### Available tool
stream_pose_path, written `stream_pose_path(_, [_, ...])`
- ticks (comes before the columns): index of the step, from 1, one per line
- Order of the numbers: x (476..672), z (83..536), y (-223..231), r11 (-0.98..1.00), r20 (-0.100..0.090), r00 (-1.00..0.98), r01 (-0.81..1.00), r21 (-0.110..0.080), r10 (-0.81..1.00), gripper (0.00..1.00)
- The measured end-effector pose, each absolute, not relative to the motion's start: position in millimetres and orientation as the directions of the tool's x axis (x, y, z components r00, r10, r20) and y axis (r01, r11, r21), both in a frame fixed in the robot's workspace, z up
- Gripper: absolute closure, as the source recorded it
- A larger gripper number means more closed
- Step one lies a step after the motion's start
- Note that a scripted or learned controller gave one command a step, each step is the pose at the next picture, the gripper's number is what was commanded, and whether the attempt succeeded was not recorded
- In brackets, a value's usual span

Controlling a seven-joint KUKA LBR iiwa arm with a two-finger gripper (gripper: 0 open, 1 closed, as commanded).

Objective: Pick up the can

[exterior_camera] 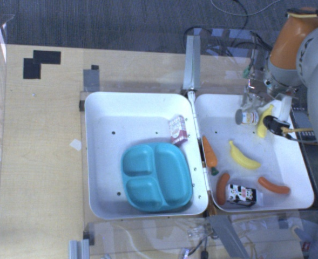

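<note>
A pale wooden bench [45, 144] stood on dark grey carpet, carrying two shallow white bins side by side. Taking the right bin [293, 161] as the landmark, the left bin [102, 161] sat directly against its left wall and held a blue divided tray [156, 177] with a small crumpled packet [177, 129] just beyond it. A thin cable looped across the carpet behind the right bin.

Inside the right bin lay a carrot [209, 152] along the left wall, a banana [243, 157] near the middle, a sausage [273, 186] toward the near right, another sausage [222, 187] and a small dark box [241, 195] at the near edge.

The arm [302, 42] leaned in over the right bin's far right corner, orange band uppermost, wrist pointed down. The gripper [252, 112] hung at the bin's far side, right at the can [247, 117], which lay on its side there. Whether the gripper was clamped on it or released cannot be told.
</note>
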State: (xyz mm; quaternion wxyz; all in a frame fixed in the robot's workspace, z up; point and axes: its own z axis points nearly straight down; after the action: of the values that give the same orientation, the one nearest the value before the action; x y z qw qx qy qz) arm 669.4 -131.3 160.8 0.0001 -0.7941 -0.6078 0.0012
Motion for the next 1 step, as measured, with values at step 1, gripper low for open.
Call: stream_pose_path(1, [643.6, 231.7, -46.1, -0.341, 0.0, 0.341, 0.94, 0.001, 0.94, 1.0])
